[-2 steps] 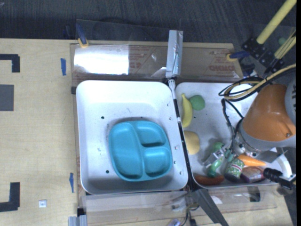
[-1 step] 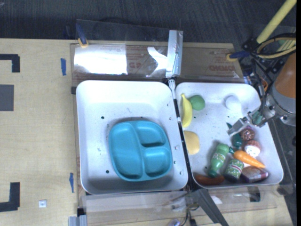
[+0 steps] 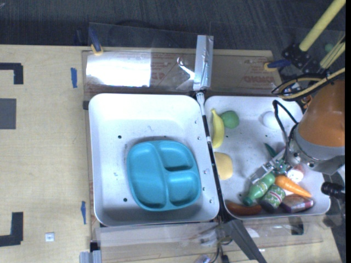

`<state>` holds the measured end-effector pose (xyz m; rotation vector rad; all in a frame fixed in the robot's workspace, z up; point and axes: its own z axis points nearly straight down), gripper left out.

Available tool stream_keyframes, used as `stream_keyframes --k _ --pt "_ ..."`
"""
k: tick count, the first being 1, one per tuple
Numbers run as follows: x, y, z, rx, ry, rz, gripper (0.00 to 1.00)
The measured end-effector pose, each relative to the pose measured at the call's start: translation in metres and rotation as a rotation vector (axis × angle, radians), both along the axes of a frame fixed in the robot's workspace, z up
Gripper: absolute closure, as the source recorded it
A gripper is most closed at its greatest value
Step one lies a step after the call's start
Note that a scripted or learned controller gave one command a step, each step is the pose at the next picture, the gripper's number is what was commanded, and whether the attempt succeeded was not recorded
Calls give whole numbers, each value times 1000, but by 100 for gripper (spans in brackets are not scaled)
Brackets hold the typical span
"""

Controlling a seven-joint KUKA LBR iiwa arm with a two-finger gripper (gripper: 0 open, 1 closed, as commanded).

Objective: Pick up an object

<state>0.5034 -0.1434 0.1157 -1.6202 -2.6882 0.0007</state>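
Observation:
The right bin holds several toy foods. A green bottle, an orange carrot, a dark purple piece and a red-brown sausage shape crowd its front right corner. My gripper hangs low over that pile, just above the bottle's top and the carrot's blunt end. The grey wrist and orange band cover the bin's right side. Nothing is visibly lifted. Along the left wall lie a yellow banana, a green ball and a pale yellow lump.
The left bin holds a blue divided plate. A white egg-like object lies at the right bin's back. Black and yellow cables loop above the wrist. A clear plastic sheet stands behind the bins.

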Motion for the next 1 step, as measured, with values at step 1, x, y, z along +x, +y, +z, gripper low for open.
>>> stream_keyframes --k 1 --pt "12 -46 -29 0 -7 -473 0"
